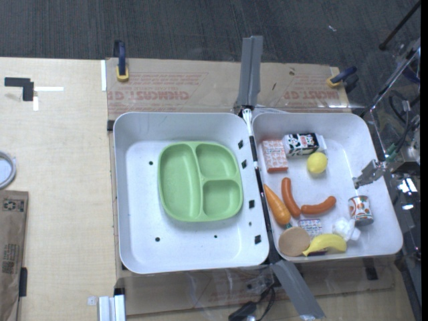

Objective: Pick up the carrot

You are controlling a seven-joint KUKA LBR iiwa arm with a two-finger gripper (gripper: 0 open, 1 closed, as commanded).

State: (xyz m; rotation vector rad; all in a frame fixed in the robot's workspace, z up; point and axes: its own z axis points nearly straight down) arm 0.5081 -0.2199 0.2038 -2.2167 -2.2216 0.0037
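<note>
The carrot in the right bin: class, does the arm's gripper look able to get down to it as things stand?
Probably yes. The carrot lies uncovered near the right bin's left wall, open from above. A sausage lies close beside it, which may crowd the fingers. The gripper sits at the bin's right side.

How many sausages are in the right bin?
2. One sausage lies upright-ish beside the carrot; the other sausage curves just right of it, above the banana. None seems hidden.

The carrot [276, 204] lay by the right bin's [378, 246] left wall, beside two sausages [289, 194].
</note>
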